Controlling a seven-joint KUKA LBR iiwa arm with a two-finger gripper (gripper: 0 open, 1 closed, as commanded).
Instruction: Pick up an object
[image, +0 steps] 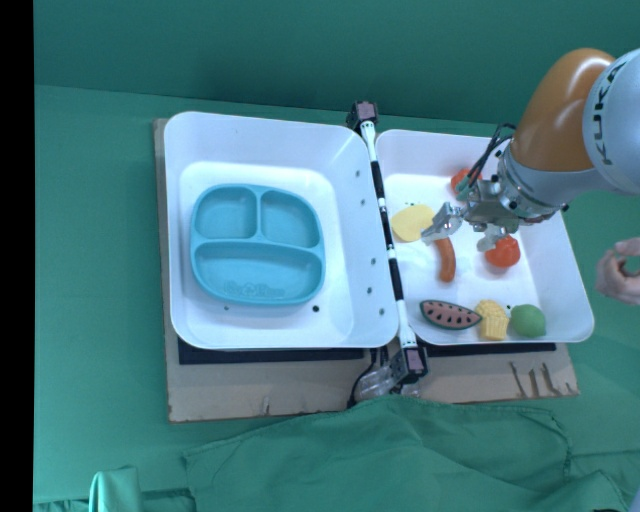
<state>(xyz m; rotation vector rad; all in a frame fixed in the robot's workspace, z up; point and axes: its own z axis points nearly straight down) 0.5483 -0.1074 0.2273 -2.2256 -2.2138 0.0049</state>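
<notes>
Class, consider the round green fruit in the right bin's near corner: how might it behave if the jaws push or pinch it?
The green fruit looks round, so a push would probably roll it. Its smooth curve may slip from a pinch. Nestled against the right bin's rim and the yellow corn piece, it seems awkward to reach.

White: both bins, left bin (340, 180), right bin (565, 270). Light blue: divided plate (257, 245) in left bin. Yellow: flat round piece (411, 222); corn (492, 319), kernel-textured. Orange-red: sausage (446, 259); tomato-like piece (503, 252). Red with dark seeds, green rind: watermelon slice (450, 315). Green: round fruit (528, 320). Green: cloth (400, 460) over bench. Black-and-white striped: divider bar (385, 215) between bins. Grey with orange band: arm (560, 110). Silver: gripper (465, 225).
</notes>
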